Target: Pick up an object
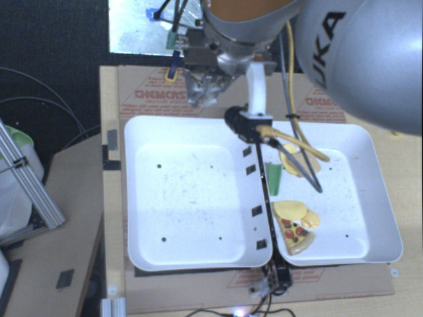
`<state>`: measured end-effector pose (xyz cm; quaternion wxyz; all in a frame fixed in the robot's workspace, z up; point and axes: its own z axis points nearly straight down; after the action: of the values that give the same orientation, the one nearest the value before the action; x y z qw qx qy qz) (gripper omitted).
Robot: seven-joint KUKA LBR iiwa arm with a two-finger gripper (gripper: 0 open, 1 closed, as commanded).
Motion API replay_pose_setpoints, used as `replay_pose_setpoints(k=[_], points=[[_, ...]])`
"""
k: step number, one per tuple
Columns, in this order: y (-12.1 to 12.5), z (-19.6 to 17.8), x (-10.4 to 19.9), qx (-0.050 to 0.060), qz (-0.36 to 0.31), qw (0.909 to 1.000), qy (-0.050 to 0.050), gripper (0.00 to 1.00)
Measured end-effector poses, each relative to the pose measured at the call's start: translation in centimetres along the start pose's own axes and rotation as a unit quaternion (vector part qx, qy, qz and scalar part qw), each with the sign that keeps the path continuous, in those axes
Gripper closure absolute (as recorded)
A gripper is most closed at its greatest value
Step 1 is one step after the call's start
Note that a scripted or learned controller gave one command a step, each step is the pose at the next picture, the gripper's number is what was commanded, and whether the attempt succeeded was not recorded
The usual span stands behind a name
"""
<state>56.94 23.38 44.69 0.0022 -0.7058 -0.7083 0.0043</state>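
The task looks not yet done. The gripper hangs over the desk's far edge, beyond the bins, and whether the jaws are released or clenched cannot be told. The toy pizza slice lies in the right bin, near its left wall. Its long axis runs slantwise, tip toward the near-left corner.
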Motion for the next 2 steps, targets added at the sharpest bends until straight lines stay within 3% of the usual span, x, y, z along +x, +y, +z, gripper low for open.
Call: replay_pose_setpoints(k=[1, 2], points=[[5.5, 16.3, -1.1, 0.000, 0.003, 1.0000, -0.001, 1.00], [10.2, 16.2, -2.5, -0.007, 0.002, 1.0000, 0.002, 1.00]])
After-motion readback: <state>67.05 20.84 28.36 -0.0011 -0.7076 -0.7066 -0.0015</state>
